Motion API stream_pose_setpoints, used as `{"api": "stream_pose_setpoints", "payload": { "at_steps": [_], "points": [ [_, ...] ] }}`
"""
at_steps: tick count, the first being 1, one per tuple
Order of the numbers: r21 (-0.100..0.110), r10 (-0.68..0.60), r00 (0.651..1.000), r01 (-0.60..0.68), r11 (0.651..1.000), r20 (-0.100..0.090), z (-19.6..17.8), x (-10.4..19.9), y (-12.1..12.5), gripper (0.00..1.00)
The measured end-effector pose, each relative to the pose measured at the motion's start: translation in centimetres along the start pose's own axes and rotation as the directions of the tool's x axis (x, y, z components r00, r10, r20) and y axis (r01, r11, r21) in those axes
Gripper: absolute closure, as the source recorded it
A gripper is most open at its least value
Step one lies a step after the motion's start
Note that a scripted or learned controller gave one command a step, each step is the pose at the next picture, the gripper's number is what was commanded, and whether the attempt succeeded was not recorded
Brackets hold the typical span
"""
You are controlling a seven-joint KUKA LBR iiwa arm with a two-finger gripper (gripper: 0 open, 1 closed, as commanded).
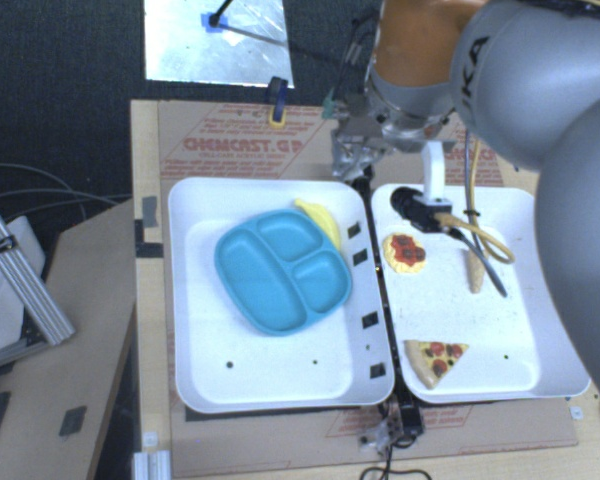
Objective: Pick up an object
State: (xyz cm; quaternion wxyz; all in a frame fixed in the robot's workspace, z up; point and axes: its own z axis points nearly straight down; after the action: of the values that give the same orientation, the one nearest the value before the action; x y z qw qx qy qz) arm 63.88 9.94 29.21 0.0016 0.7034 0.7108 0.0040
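My gripper (355,165) hangs over the far end of the divider between the two white bins, with nothing seen in it. In the left bin (195,368) lies a blue divided plate (280,271), and a yellow banana (322,220) pokes out from behind its far edge. The right bin (520,368) holds a small round toy pizza with red topping (406,253), a pizza slice (435,357) near the front, and a tan stick (475,272) to the right.
The grey arm fills the upper right and overhangs the right bin's far side. The bins rest on a cardboard sheet (230,138). A metal frame (20,278) stands at the left.
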Motion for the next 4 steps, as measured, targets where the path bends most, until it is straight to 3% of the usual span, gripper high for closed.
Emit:
{"api": "stream_pose_setpoints", "payload": {
  "at_steps": [1,2,3,4],
  "points": [
    [0.003,0.005,1.000,-0.005,1.000,0.002,2.2,3.4,3.1,1.00],
    [0.005,0.002,1.000,-0.002,1.000,0.001,4.1,10.9,3.0,1.00],
    [-0.011,0.003,1.000,-0.003,1.000,-0.004,-15.5,13.7,3.3,1.00],
    [0.004,0.005,1.000,-0.005,1.000,0.001,-18.1,13.5,1.5,1.00]
  ]
}}
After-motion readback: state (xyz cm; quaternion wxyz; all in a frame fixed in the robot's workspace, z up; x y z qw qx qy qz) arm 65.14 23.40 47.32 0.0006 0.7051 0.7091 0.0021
